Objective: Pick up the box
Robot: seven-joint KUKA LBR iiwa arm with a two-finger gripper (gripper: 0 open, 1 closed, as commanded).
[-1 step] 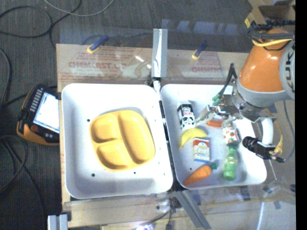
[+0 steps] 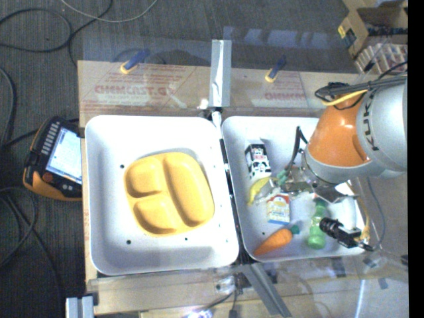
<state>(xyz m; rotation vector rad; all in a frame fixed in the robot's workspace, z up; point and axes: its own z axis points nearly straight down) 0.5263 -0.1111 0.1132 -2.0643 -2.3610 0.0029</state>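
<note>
The box (image 2: 279, 209) is a small white carton with a red and yellow label, lying in the middle of the right bin (image 2: 233, 177). My gripper (image 2: 293, 181) hangs from the grey arm with the orange band (image 2: 336, 141), low over the bin just above and to the right of the box. The wrist hides part of the bin floor behind it. I see nothing held in the gripper.
Around the box lie a yellow banana (image 2: 259, 188), a black and white carton (image 2: 257, 159), a carrot (image 2: 273, 242) and a green bottle (image 2: 317, 229). A yellow divided tray (image 2: 169, 192) fills the middle of the left bin (image 2: 99, 177). A handheld pendant (image 2: 56, 158) sits left of the bench.
</note>
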